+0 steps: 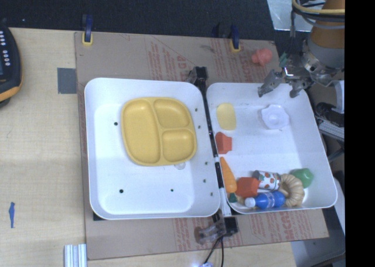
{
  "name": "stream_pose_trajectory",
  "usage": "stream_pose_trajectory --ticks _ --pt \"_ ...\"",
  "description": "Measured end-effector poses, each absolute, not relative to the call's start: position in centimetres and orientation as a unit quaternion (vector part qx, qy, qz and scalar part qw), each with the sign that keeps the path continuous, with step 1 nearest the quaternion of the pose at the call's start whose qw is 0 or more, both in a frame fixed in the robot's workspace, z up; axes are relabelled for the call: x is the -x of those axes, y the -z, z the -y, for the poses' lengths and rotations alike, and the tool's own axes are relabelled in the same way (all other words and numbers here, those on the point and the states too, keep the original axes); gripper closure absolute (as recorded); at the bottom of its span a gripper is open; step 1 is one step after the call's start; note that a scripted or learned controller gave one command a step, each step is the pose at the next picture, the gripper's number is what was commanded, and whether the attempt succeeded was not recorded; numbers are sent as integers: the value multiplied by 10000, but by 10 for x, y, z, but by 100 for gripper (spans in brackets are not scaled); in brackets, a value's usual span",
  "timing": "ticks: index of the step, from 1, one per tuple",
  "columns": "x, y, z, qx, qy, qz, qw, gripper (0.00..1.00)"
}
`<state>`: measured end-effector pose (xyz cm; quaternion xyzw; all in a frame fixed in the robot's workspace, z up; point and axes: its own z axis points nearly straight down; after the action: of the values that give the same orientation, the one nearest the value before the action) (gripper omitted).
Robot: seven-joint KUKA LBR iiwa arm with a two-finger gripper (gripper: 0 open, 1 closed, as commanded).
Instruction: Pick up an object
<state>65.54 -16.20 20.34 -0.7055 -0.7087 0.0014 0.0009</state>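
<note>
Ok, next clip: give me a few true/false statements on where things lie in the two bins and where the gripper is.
1. The yellow divided plate lies in the left bin. True.
2. The gripper hangs above the left bin. False: it is over the right bin's far edge.
3. Toys are piled in the right bin's near corner, among them a blue bottle. True.
4. The gripper holds the pale yellow block. False: the block lies on the bin floor, apart from it.
5. The carrot sits on the plate. False: it lies in the right bin.

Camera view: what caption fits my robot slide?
Robot hand open above the right bin of toys; a yellow divided plate sits in the left bin.
</note>
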Motion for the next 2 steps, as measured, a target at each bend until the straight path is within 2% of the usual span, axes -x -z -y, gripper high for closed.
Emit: stream_pose_trajectory --ticks 1,2 --pt "-575 -187 100 7039 -32 7102 54 0" --pt "-473 -90 102 7088 -24 7054 -10 0"
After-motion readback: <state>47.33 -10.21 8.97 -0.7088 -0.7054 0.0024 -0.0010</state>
